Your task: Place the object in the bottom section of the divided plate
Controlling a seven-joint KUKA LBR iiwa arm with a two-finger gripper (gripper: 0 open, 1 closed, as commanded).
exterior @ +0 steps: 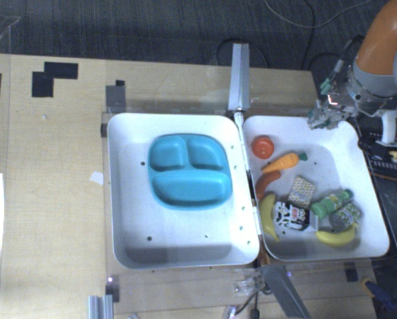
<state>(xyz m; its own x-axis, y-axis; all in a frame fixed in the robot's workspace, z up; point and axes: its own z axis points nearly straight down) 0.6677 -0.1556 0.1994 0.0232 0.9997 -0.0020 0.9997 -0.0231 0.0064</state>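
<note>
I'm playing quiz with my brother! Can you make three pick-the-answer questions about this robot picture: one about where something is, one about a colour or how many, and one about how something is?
1. Where is the blue divided plate?
A. left bin
B. right bin
C. on the bench outside the bins

2. How many bananas are in the right bin?
A. none
B. two
C. five

3. How is the plate's bottom section?
A. holding a carrot
B. bare
C. covered by a lid

Answers:
1 A, it sits in the left bin.
2 B, one banana at the left, one near the front.
3 B, only blue shows there.
</note>
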